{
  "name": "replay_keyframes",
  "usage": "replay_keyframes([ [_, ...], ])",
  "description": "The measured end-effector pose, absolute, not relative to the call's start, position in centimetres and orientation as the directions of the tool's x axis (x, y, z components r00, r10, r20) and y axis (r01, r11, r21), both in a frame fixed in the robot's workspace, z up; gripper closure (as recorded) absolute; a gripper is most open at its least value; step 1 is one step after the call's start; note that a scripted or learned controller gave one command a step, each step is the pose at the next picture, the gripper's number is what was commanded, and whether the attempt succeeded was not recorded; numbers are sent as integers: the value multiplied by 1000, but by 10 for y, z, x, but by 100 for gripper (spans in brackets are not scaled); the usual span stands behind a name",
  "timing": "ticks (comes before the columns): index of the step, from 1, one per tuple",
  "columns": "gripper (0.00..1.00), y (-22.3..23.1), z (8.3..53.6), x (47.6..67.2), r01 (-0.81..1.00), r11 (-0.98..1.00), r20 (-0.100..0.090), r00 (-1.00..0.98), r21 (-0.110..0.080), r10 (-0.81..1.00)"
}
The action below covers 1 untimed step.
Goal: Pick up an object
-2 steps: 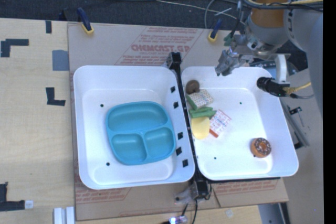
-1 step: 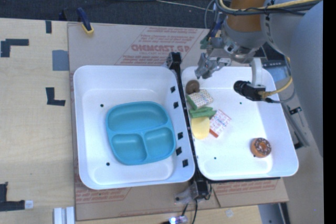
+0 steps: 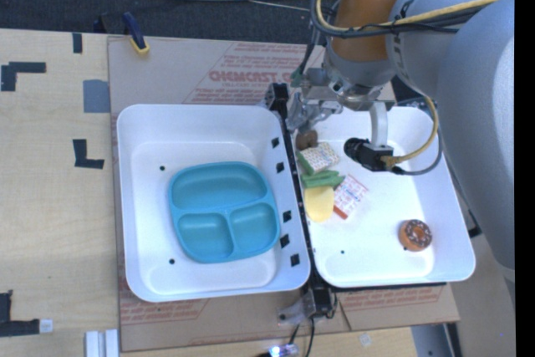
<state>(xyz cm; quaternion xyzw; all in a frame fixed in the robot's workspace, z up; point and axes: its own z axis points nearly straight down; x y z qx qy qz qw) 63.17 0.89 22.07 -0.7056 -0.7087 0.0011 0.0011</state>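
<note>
1. Camera view: the nearest candidate for the pick is a small brown lump (image 3: 308, 137) in the right bin (image 3: 443, 263), close against the wall shared with the left bin. It lies at the upper end of a cluster.

2. Cluster, running down the view from the lump: a pale checked packet (image 3: 320, 156), a green piece (image 3: 322, 178), a yellow block (image 3: 318, 203), and a red-and-white packet (image 3: 350, 196) just right of the block. All touch or overlap; exact boundaries are hard to read.

3. Apart from these, a donut (image 3: 415, 235) sits alone near the bin's lower right corner, well clear of the rest.

4. Gripper (image 3: 303, 114) hangs over the upper left corner of the right bin, directly above the lump and just beside the dividing wall. Whether it is released or clenched I cannot tell; the tips merge with the lump and wall from this angle. Nothing can be confirmed as held.

5. Key relation: the lump lies just below the gripper in the view, nearly under it. The cluster's long axis runs roughly parallel to the dividing wall, away from the gripper toward the near edge.

6. Judgement: a straight descent suits the lump; the wall crowds one side.

7. Outward: left bin (image 3: 134, 180) holds a blue tray (image 3: 224, 210), three compartments. A black fitting (image 3: 368, 153) with cable hangs off the arm (image 3: 468, 54) over the right bin.
</note>
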Motion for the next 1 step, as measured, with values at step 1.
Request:
replay_keyframes([
  [1,100,58,230,615,1000,6,1,-6,-2,1000],
])
